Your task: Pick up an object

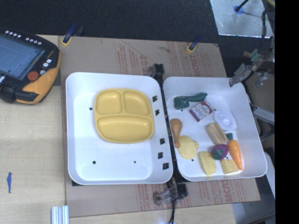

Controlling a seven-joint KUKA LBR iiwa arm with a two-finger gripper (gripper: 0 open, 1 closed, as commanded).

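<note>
Toy foods (pixel 205 134) lay crowded in the right bin (pixel 247 101), well below and left of the tool (pixel 250 69), which hung past that bin's far right corner; its state could not be told. The left bin (pixel 79 125) held a yellow divided plate (pixel 124 115). Cardboard (pixel 121 50) covered the bench (pixel 28 148); a teach pendant (pixel 25 69) lay at left.
</note>
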